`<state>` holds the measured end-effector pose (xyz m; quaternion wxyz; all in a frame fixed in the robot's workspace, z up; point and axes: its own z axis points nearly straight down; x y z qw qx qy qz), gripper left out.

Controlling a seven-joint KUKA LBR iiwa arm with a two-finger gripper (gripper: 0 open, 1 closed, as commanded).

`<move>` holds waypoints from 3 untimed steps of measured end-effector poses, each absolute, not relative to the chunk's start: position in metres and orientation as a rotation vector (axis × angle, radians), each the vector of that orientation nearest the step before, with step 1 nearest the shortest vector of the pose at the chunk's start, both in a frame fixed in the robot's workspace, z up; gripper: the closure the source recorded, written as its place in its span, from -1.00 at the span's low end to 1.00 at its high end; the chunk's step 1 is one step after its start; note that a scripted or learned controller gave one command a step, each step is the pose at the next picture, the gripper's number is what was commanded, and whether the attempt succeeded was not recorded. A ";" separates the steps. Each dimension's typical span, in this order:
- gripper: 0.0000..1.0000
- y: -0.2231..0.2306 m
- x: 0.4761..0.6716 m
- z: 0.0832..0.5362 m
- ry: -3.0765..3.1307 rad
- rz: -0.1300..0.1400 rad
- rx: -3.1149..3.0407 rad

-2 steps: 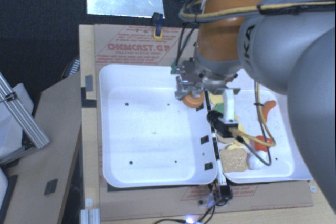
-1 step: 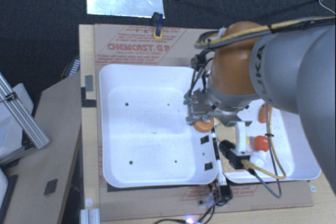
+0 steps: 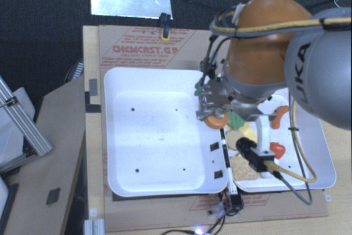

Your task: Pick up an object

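gripper [image 3: 212,110]: down low at the inner edge of the right bin [image 3: 324,165], honestly can't tell how it's set, the wrist blocks it
orange piece [image 3: 216,120]: round-ish, right under the gripper, by the divide between the bins
other stuff in right bin: green bit [image 3: 236,121], yellow piece [image 3: 247,133], tan flat thing [image 3: 245,169], red piece [image 3: 278,148], orange curved one [image 3: 279,115]
left bin [image 3: 159,135]: white, just beside
arm [image 3: 275,47]: big orange band, comes in from the right
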<state>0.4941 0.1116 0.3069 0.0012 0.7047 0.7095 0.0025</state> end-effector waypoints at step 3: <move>1.00 0.049 0.590 0.275 2.224 0.009 2.211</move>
